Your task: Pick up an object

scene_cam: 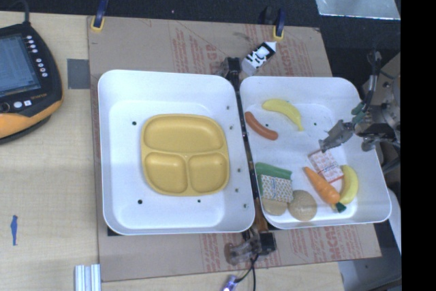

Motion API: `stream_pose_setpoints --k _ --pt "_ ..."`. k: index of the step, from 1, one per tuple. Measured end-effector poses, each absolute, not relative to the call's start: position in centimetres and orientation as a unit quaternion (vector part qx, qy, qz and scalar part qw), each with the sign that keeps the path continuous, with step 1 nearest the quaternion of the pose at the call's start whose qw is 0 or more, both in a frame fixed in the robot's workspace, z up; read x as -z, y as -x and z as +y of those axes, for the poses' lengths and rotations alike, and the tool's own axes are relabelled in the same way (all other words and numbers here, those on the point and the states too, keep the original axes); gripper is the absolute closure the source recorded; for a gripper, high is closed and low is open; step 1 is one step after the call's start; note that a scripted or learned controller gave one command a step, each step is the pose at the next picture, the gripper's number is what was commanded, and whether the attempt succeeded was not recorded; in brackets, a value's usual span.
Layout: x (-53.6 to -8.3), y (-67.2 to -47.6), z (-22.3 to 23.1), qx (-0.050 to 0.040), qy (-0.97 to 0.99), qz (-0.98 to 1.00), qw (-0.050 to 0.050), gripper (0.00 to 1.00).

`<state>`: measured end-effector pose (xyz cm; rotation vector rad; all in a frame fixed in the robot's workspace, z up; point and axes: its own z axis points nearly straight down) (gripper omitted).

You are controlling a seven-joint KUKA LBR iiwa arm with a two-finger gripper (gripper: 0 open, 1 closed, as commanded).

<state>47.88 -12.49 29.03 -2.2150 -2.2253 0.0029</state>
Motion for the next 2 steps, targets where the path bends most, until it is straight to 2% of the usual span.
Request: stream_pose_setpoints --k 1,2 --pt "-13.8 -47.5 -16.1 -0.0022 0.706 -0.709 0.003 0.00" --pt "-9.4 -51.9 -13.1 0.0001 0.705 -0.709 -0.003 0.00"
